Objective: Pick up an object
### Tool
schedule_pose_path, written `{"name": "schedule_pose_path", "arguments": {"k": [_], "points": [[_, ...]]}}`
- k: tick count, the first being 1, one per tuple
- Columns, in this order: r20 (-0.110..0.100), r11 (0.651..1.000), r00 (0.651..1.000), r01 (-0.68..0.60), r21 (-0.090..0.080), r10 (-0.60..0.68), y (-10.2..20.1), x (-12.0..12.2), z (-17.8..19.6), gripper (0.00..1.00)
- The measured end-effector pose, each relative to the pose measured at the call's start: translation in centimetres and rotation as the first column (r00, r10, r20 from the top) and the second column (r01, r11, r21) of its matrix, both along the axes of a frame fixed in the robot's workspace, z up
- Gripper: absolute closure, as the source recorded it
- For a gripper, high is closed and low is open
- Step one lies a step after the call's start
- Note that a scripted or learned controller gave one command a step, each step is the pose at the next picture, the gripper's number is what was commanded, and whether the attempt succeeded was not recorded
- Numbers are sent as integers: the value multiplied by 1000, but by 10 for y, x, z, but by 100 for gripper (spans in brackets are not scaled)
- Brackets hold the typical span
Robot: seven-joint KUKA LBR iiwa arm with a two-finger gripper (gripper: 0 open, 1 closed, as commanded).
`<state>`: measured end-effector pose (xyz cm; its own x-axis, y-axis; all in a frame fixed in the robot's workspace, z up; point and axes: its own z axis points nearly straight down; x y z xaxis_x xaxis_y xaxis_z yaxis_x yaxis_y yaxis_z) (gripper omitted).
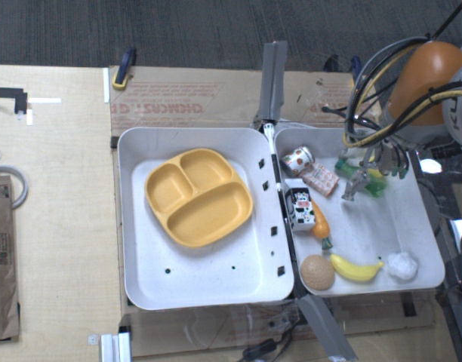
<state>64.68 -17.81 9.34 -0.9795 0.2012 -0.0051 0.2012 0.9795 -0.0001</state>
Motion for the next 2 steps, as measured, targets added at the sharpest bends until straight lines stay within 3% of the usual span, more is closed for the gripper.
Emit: {"name": "schedule_pose_path", "arguments": {"k": [1,2], "points": [[7,1000,1000,3,-1,-3,-1,2,11,100],[1,1000,1000,-3,1,3,11,-39,106,100]]}}
